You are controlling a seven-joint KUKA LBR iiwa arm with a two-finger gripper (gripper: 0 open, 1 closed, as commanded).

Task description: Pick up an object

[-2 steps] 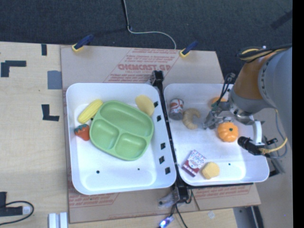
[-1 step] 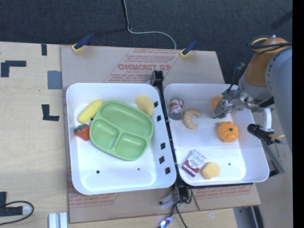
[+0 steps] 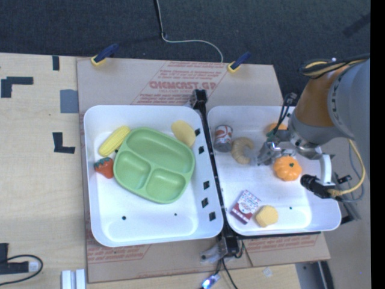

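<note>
The pincer (image 3: 269, 151) hangs low in the right bin (image 3: 301, 221); whether it grips anything cannot be told. An orange fruit (image 3: 287, 168) lies just beside it, a tan bagel (image 3: 243, 150) on its other side, a can (image 3: 223, 135) beyond. The left bin (image 3: 144, 227) holds a green tray (image 3: 154, 164).

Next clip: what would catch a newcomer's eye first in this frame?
Probably the green divided plate filling much of the left bin, with a yellow corn cob at its upper left edge. Next, the grey and orange arm reaching into the right bin, its end effector low between a tan bagel-like piece and a small orange pumpkin.
</note>
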